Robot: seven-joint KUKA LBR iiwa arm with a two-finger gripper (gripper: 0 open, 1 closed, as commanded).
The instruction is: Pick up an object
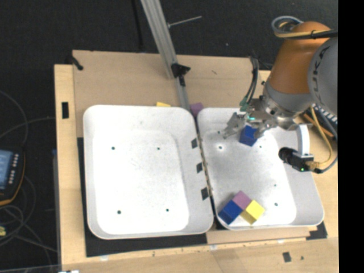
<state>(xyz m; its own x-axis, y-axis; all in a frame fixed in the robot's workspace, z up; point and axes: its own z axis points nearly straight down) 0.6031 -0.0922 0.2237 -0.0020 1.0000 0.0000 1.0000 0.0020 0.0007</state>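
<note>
My gripper [248, 127] hangs over the back of the right bin [284, 181], below the orange wrist band. A small blue cube [248, 136] sits between its metal fingers [232, 125], and the gripper is shut on it. The cube looks slightly tilted and seems to be just above the bin floor. Three more blocks huddle at the front of the same bin: a dark blue cube [231, 210], a purple cube [242, 199] and a yellow cube [253, 211], touching each other.
The left bin [142, 169] lies beside the right one, split by a raised rim [202, 164]. A slanted metal pole [162, 33] stands behind the bins. A yellow piece [163, 104] and a purple piece [197, 108] lie at the back rims. A black cable fitting [293, 157] hangs at right.
</note>
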